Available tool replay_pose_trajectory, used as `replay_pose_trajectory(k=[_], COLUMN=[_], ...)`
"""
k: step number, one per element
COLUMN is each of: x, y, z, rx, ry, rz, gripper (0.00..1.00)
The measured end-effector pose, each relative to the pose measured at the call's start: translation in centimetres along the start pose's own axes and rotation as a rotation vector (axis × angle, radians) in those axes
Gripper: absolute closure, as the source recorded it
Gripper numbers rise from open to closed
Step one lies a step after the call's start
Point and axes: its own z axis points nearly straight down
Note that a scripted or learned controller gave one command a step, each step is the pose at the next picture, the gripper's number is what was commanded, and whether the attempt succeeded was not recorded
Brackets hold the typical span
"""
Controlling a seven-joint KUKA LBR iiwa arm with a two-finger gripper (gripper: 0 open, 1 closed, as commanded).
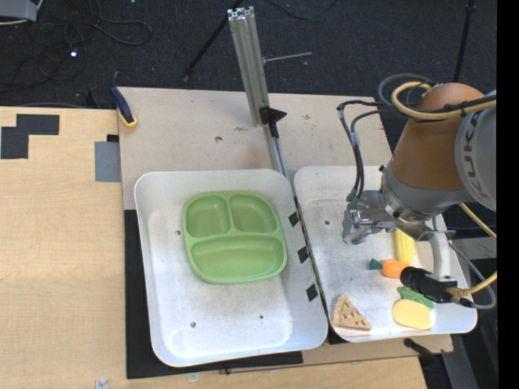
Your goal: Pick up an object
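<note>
Camera view: my gripper (357, 232) hovers center-right over right bin (324, 193), grip state unclear; next descend onto carrot (392, 268).

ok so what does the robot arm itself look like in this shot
The arm is bulky and rounded, grey with a broad orange band above the wrist and dark lettering on its grey shell. Black and yellow cables loop around it. Its gripper is a small silver metal assembly.

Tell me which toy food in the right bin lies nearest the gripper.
The corn cob, yellow and upright in the picture, just right of the gripper. The carrot, lemon and pizza slice lie farther toward the bin's near edge.
</note>
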Motion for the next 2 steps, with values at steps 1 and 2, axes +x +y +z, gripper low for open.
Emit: replay_pose_trajectory(k=[1, 2], x=[5.2, 10.1], y=[1.8, 3.7], z=[-0.8, -1.1], rx=[0.000, 0.001], ry=[0.000, -0.001], rz=[0.001, 0.001], gripper=[1.00, 1.00])
